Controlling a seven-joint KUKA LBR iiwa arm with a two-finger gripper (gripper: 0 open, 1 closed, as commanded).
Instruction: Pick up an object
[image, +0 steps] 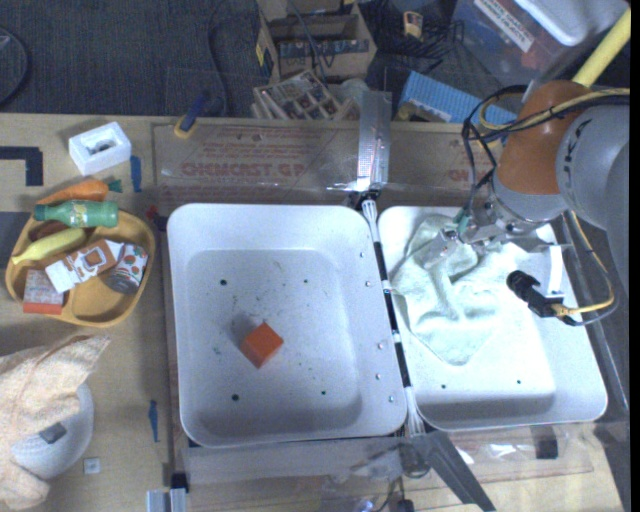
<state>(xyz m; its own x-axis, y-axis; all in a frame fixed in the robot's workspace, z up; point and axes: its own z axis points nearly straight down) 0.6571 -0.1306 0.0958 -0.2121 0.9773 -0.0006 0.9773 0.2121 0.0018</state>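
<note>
An orange cube (262, 343) lies in the left white bin (200, 240), a little left of its middle. A pale, crumpled cloth (447, 300) is spread over the upper left part of the right white bin (560, 390). My gripper (466, 237) is down at the cloth's upper edge, near the back of the right bin, and the cloth bunches up toward it. The grey arm with its orange band (535, 150) comes in from the upper right. The wrist hides how the gripper meets the cloth.
A black cable end (528, 289) hangs over the right bin beside the cloth. A wooden bowl (95, 312) holding a green bottle (78, 213) and packets sits at the left. A peach cloth (40, 375) lies at lower left, a white box (99, 146) at upper left.
</note>
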